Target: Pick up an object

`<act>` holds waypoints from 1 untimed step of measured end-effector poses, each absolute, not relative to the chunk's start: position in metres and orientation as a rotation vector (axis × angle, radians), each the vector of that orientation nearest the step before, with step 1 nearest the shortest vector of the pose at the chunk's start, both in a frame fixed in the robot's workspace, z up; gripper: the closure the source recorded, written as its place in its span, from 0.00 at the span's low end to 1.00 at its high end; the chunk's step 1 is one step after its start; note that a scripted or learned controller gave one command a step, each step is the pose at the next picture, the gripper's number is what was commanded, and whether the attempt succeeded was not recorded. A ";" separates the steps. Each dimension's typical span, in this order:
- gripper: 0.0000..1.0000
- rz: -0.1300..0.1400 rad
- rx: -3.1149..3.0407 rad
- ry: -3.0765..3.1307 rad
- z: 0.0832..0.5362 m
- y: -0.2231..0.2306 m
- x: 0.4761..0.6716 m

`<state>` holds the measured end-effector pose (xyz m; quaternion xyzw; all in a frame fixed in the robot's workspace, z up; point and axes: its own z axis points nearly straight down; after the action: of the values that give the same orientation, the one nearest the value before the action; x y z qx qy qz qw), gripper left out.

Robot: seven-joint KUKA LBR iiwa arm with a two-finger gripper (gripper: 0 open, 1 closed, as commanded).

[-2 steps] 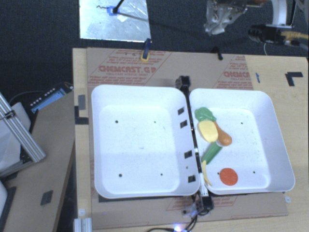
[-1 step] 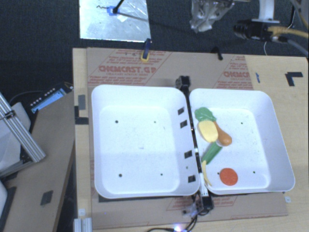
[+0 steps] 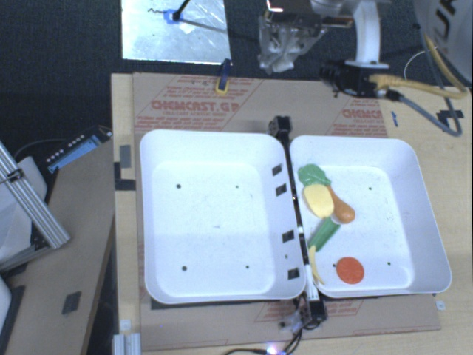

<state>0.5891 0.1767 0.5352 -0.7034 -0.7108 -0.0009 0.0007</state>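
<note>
Silver sheet [image 3: 176, 19] at top left; yellow clip [image 3: 222, 85] on cardboard [image 3: 192, 106]; aluminium rail [image 3: 29, 202] at left edge.

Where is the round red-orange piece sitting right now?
The round red-orange piece lies in the right bin, near its front edge, just right of the thin yellow strip.

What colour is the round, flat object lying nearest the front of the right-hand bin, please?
The round object is orange-red, clearest in the camera view.

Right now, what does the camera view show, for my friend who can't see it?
The gripper hangs above two white bins. The right bin holds toy foods: a yellow piece, green pieces, a red disc.
</note>
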 end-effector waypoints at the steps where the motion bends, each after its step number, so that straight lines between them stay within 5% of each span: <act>1: 1.00 -0.002 -2.233 -2.217 0.535 0.072 0.637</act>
<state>0.6372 0.0716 0.5349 -0.7097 -0.7045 -0.0005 -0.0023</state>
